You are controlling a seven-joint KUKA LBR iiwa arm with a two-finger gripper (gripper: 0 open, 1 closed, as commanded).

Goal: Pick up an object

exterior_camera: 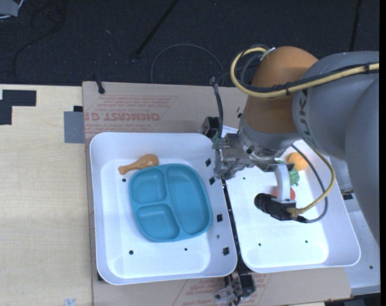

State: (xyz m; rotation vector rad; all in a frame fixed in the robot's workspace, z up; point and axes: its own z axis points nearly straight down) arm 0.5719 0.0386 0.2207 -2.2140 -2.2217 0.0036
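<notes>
Grey with an orange band, the arm (333,107) reaches from my right over the right bin (288,247), and its gripper (226,164) sits low at the wall where the two bins meet. From up here I cannot tell whether it is clenched or released, and I see nothing held in it. Beside it, the left bin (116,247) holds a blue divided plate (169,203) lying flat, with a tan toy drumstick (139,164) just off its upper left corner. A small orange toy (299,162) lies in the right bin, partly hidden under the wrist.
</notes>
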